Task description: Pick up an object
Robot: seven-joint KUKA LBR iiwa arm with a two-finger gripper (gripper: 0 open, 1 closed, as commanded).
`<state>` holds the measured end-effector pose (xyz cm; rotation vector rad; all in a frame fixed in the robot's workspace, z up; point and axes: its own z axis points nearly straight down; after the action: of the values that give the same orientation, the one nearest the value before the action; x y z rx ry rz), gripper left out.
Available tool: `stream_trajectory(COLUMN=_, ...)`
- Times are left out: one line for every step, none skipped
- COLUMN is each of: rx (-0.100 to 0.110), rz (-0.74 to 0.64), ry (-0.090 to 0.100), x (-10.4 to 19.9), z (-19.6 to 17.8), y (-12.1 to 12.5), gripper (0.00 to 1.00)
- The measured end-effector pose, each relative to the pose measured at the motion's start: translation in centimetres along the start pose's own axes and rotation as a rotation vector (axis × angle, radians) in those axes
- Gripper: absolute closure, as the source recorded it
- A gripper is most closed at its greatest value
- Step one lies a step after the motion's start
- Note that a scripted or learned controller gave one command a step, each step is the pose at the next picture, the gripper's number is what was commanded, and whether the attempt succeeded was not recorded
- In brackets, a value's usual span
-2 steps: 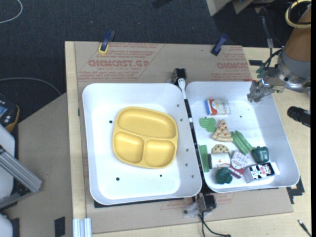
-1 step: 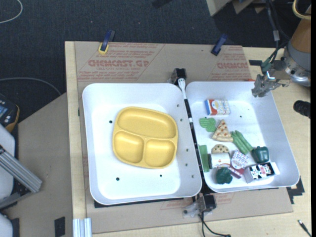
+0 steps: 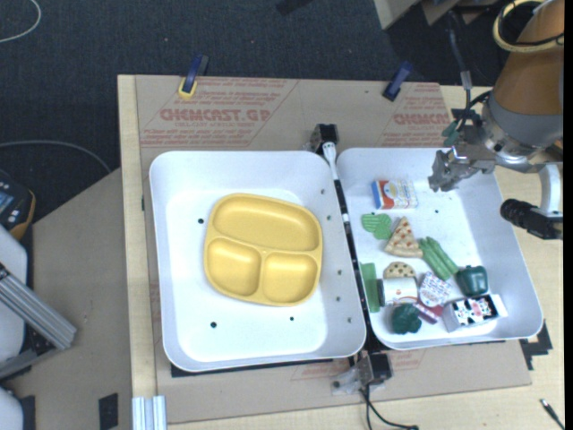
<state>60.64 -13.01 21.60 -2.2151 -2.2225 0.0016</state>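
My gripper point(image 3: 445, 176) hangs over the back part of the right bin point(image 3: 510, 240), just right of a small white packet with red and blue print point(image 3: 394, 193). Nothing shows between its fingers. Below it lie a green toy piece point(image 3: 378, 225), a pizza slice toy point(image 3: 404, 238), a long green bean pod point(image 3: 439, 258), a cookie-like piece point(image 3: 400, 270) and a dark green toy point(image 3: 405, 319). A white card with black marks point(image 3: 472, 311) rests near the bin's front right.
The left bin point(image 3: 179, 240) holds a yellow divided plate point(image 3: 263, 248). A black divider strip point(image 3: 340, 206) runs between the bins. Blue and yellow clamps point(image 3: 191, 77) grip the board's back edge. The arm's orange-banded body point(image 3: 528, 79) rises at the right.
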Motion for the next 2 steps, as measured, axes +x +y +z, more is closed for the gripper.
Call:
stream_trajectory(rx=0.001, rz=0.000, ry=0.000, x=5.13, z=0.26, y=-2.28, gripper=1.00)
stream_trajectory(rx=-0.001, rz=0.002, ry=-0.001, x=5.61, z=0.05, y=-2.52, gripper=1.00)
